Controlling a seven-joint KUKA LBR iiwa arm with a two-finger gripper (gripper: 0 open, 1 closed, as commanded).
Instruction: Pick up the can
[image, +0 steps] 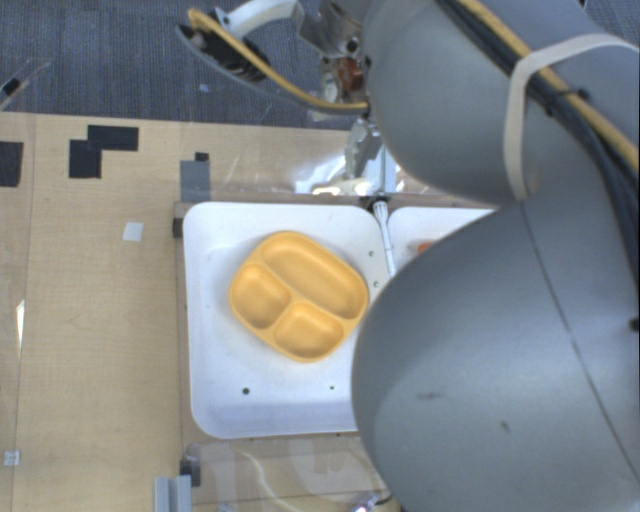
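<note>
Most of the right side is taken up by the grey arm (500, 300), which leans over the right bin (440, 225) and covers nearly all of it. Whether the tool is apart or together cannot be told. Left bin (215, 400) sits flat on the surface (90, 330), probably for easy reach from above, with bare floor along its edges. It holds a yellow divided plate (298, 295). Where the can lies cannot be told.

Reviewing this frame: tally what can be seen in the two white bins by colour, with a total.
Yellow: 1, the divided plate in the left bin.
Orange: 1, a small sliver in the right bin, too hidden by the arm to identify.
Total: 2 visible.
</note>
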